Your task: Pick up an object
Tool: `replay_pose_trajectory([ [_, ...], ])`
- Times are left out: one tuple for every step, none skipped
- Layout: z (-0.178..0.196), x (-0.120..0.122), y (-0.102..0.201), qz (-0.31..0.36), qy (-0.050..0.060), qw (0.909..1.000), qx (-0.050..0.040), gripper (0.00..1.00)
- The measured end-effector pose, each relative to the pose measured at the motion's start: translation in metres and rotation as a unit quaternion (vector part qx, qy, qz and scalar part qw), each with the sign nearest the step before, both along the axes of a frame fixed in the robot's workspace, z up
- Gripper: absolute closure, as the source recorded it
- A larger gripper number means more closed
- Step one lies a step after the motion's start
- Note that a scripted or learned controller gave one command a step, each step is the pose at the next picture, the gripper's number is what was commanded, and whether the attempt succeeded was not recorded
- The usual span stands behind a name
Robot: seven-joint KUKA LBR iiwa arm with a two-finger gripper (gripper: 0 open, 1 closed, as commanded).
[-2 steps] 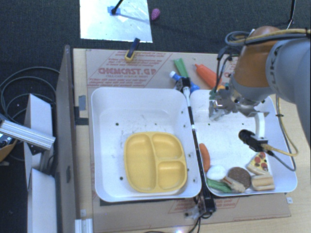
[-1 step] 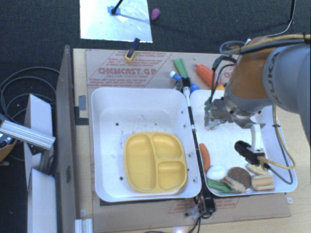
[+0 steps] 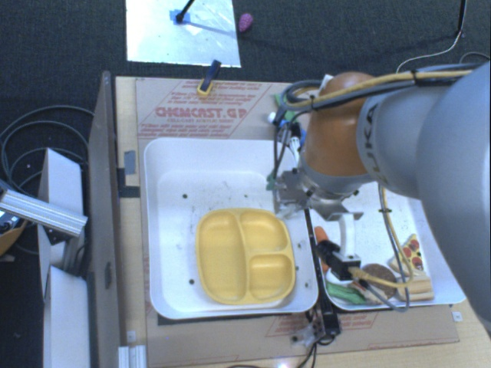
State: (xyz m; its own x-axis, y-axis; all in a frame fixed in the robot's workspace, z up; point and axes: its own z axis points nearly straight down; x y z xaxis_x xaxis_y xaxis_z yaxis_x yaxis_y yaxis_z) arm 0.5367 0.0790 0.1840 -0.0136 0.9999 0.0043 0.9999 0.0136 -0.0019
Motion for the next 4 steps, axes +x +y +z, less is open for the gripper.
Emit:
replay_pose_trajectory([
  [0.000, 0.004, -0.009, -0.006, -0.001, 1.0000, -0.0019, 1.00],
  [0.000, 0.008, -0.049, -0.008, -0.002, 1.0000, -0.0028, 1.00],
  [0.028, 0.014, -0.011, -0.003, -0.003, 1.0000, -0.0012, 1.00],
  [0.043, 0.014, -0.094, -0.010, -0.002, 0.9999, -0.0033, 1.00],
])
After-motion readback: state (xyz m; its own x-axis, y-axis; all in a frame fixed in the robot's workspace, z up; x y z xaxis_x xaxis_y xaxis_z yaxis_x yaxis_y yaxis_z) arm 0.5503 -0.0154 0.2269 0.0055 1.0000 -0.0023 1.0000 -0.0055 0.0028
